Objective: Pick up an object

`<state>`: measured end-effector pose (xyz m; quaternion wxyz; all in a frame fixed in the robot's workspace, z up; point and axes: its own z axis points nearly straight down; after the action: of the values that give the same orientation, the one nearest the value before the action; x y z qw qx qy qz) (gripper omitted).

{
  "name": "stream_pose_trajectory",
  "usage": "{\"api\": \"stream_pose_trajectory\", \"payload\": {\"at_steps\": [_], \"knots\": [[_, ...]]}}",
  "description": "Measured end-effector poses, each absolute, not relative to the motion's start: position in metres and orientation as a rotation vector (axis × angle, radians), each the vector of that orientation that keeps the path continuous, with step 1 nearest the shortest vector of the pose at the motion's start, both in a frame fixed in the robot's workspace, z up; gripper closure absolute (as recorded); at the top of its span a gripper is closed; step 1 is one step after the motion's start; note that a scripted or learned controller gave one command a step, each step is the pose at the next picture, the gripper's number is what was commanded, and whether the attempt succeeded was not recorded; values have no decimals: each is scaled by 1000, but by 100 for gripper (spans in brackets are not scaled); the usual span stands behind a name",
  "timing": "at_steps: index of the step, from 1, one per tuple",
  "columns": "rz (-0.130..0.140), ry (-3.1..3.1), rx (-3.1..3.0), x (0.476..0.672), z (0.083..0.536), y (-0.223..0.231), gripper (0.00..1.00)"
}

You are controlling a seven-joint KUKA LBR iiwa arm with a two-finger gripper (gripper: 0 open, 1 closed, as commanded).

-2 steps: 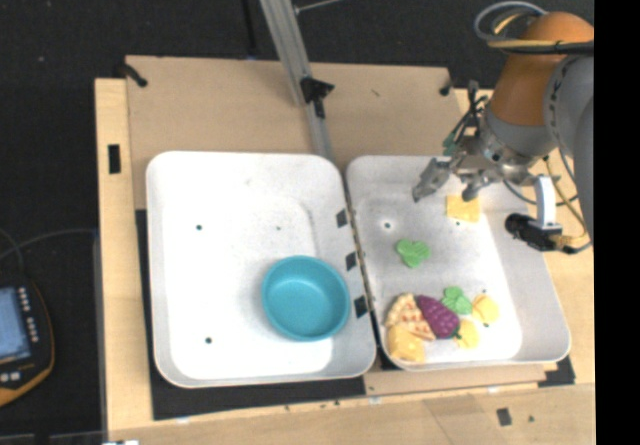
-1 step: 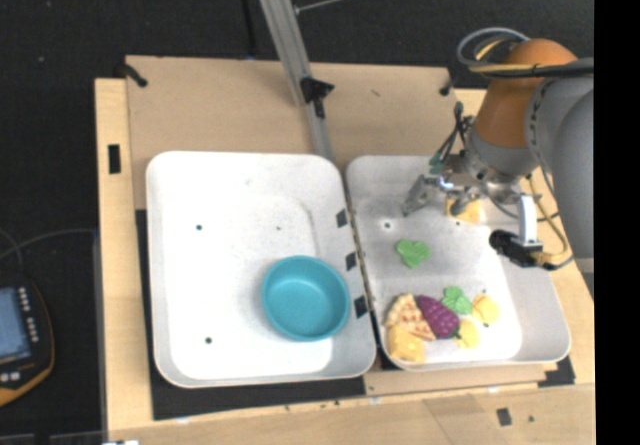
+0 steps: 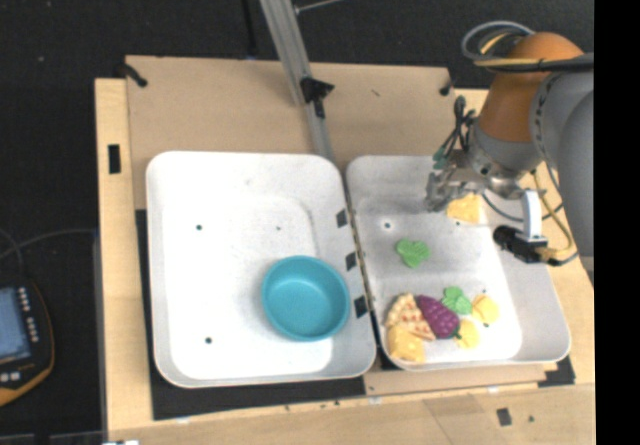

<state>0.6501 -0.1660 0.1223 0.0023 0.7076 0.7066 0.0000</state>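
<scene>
- The gripper point(image 3: 447, 191) is seen low over the far end of the right bin point(image 3: 520, 278), with the yellow piece point(image 3: 465, 208) just beside it on the near-right side.
- Whether the piece is between the fingers cannot be told, nor whether they are clenched or released.
- The step is judged to be the grasp attempt itself.
- A closure centred on the piece, then a straight lift, is called for next.
- The piece appears small, pale yellow and flattish, lying against the bin floor well apart from the green piece point(image 3: 411, 253) toward the bin's middle.
</scene>
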Motion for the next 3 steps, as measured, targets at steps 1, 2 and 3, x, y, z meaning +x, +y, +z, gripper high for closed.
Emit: {"api": "stream_pose_trajectory", "payload": {"at_steps": [1, 2, 3], "knots": [[5, 2213, 2223, 642, 174, -164, 100], [1, 2215, 2223, 634, 229, -169, 100], [1, 2220, 2220, 634, 258, -171, 100]]}}
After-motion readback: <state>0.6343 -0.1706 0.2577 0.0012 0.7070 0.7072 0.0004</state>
